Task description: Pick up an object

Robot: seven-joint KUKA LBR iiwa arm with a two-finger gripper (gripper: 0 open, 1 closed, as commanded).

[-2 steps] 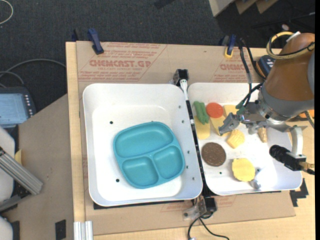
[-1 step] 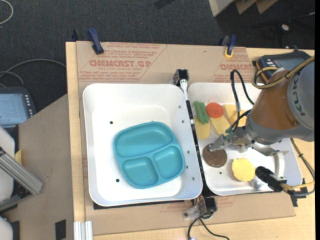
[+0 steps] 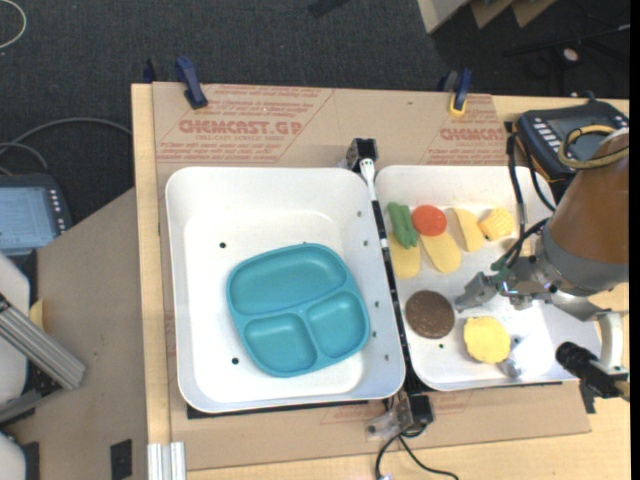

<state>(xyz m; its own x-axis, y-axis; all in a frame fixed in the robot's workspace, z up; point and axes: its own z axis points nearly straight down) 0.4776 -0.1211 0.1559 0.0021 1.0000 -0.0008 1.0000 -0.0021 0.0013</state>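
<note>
The right bin (image 3: 530,368) holds several toy foods. A green pickle (image 3: 402,224), a red tomato slice (image 3: 430,220) and pale yellow pieces (image 3: 443,252) (image 3: 467,228) (image 3: 496,224) lie along its far side. Nearer the front sit a brown round cookie (image 3: 431,314) and a yellow round piece (image 3: 487,339). My gripper (image 3: 495,293) hangs low over the bin's middle, just above the yellow round piece and right of the cookie. The grey wrist and orange band (image 3: 590,218) cover the bin's right part.
In the left bin (image 3: 200,218) lies a teal divided plate (image 3: 297,308). A black ridge (image 3: 378,228) separates the two bins. A black and orange pendant (image 3: 565,138) with cables rests on the bench behind the right bin.
</note>
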